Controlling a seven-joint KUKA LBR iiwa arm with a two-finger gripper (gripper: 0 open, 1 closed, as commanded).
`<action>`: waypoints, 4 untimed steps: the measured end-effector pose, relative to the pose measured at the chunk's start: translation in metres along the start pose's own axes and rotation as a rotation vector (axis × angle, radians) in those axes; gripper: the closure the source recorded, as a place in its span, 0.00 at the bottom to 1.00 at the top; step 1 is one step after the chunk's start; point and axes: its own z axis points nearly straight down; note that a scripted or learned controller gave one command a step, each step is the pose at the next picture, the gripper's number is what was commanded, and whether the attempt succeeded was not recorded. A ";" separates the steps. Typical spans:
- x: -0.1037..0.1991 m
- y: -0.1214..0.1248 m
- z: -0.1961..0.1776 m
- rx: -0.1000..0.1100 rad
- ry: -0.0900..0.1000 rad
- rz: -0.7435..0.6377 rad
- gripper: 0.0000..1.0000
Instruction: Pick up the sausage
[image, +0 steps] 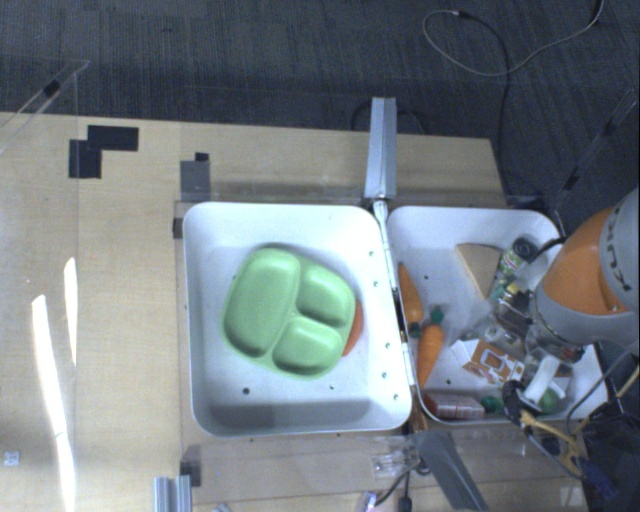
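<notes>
The sausage (452, 408) is a reddish-brown stick lying flat along the front wall of the right bin (470, 225), near its front left corner. My gripper (520, 345) hangs over the right half of that bin, to the right of and slightly behind the sausage, and apart from it. The grey wrist and orange band (590, 270) cover the bin's right side. Nothing is seen held.
A carrot (430, 352) and another orange piece (409, 296) lie by the right bin's left wall. A tan wedge (470, 262) sits at the back and a brown lattice piece (493, 362) under the gripper. The left bin (200, 300) holds a green divided plate (290, 312).
</notes>
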 end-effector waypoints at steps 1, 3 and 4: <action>0.027 0.055 0.002 0.020 0.006 0.011 0.00; 0.040 -0.020 -0.011 0.006 0.003 -0.026 1.00; 0.081 -0.029 -0.095 0.016 -0.004 -0.276 1.00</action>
